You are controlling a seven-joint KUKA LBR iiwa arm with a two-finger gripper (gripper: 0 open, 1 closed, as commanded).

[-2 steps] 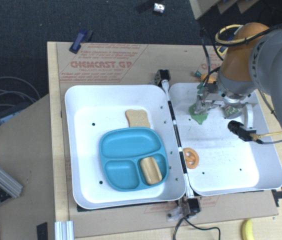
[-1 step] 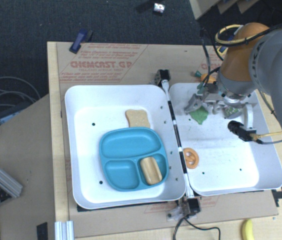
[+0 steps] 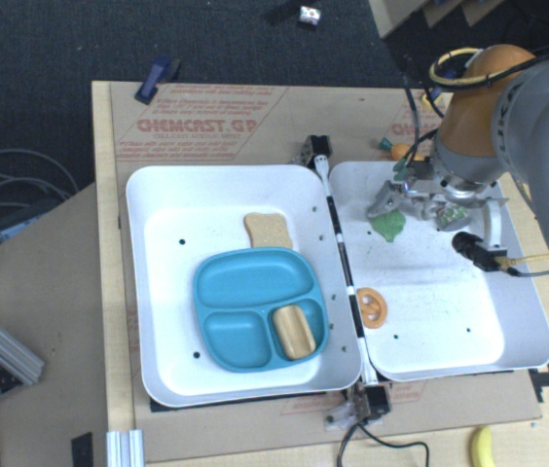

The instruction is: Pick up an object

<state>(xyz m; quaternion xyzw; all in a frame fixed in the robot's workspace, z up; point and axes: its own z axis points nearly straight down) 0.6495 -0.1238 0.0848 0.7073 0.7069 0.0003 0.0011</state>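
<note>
The gripper (image 3: pixel 413 202) is low over the far left part of the right bin (image 3: pixel 469 343), below the arm's orange band. A green leafy object (image 3: pixel 388 226) lies in that bin, just under and in front of the gripper's left side. The gripper body hides whether the two touch. A smaller green patch (image 3: pixel 447 219) shows at the gripper's right side. An orange pretzel (image 3: pixel 372 308) rests against the right bin's left wall.
The left bin (image 3: pixel 158 261) holds a blue divided plate (image 3: pixel 245 295) with a tan bun-like piece (image 3: pixel 294 331) in its front right compartment. A tan bread slice (image 3: pixel 268 229) lies behind the plate. Black cables (image 3: pixel 484 251) trail from the wrist over the right bin.
</note>
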